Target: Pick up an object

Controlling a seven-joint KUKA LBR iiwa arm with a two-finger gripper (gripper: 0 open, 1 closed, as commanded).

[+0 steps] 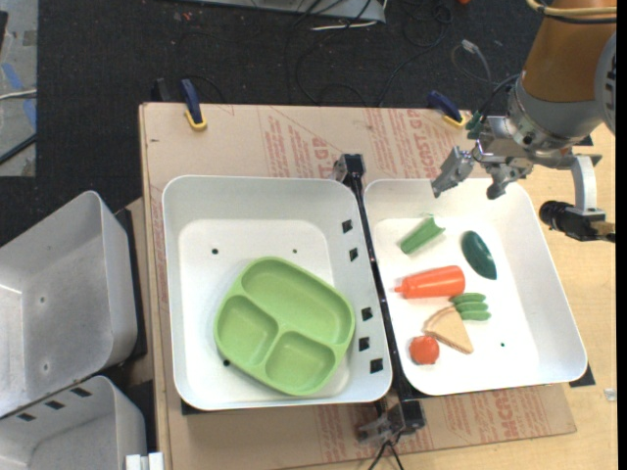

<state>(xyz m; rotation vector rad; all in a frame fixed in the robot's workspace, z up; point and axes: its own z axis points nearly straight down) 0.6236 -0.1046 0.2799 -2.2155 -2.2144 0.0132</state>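
- Camera view: gripper (pixel 471 175) hangs over the right bin's (pixel 558 306) far edge, fingers spread wide, nothing between them.
- Below it, well apart, lie green pepper (pixel 421 235), dark cucumber (pixel 479 255), carrot (pixel 430 282).
- Left bin (pixel 186 262) holds 1 green tray (pixel 283 324).

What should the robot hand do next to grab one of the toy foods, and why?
Probably lower toward the light green piece. The gripper hangs open above the far edge of the right bin, holding nothing, and that piece lies closest below it, apart from the orange carrot and the dark green piece, so there is room for the fingers.
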